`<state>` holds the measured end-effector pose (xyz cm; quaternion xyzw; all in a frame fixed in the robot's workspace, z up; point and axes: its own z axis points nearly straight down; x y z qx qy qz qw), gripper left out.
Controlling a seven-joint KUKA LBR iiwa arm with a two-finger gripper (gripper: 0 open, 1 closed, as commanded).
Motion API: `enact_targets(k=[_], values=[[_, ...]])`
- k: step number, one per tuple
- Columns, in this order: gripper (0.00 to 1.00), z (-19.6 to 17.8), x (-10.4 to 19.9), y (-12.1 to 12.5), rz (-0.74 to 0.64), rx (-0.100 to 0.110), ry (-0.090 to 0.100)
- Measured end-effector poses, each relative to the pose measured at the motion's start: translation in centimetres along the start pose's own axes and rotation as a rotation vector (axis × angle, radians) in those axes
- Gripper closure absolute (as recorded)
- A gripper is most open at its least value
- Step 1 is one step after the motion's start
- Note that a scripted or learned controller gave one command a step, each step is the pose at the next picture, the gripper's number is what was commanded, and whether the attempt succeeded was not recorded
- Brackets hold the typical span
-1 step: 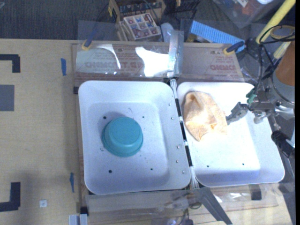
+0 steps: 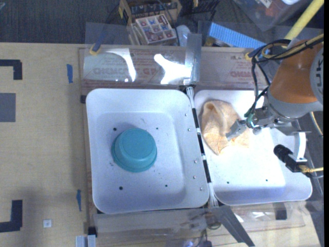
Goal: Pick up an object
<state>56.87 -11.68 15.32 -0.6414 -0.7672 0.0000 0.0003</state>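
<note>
Nearest me, the wooden desk [image 2: 41,153] carries two white bins side by side. The left bin [image 2: 97,117] holds a teal bowl [image 2: 134,148] turned upside down, a little left of its middle, well apart from the walls. The right bin [image 2: 257,189] holds a tan cloth [image 2: 217,122], crumpled against the wall it shares with the left bin. The arm [image 2: 295,81] comes in from the right, its orange band above the grey wrist, bent down and angled leftward so the gripper [image 2: 234,131] reaches the cloth's right edge. Its tips look drawn close together at the cloth, but whether any fabric sits between them I cannot tell; they are small and blurred. The arm's upper part is cut off at the frame's edge. Farther back, shiny panels [image 2: 133,66] glare behind the bins, and beyond them sit a box [image 2: 151,22] and clutter on dark floor.
</note>
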Motion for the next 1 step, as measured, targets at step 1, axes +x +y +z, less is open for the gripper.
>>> enact_targets(k=[1], values=[[0.0, 6.25, -4.68, 3.81, -0.07, -0.013, -0.005]])
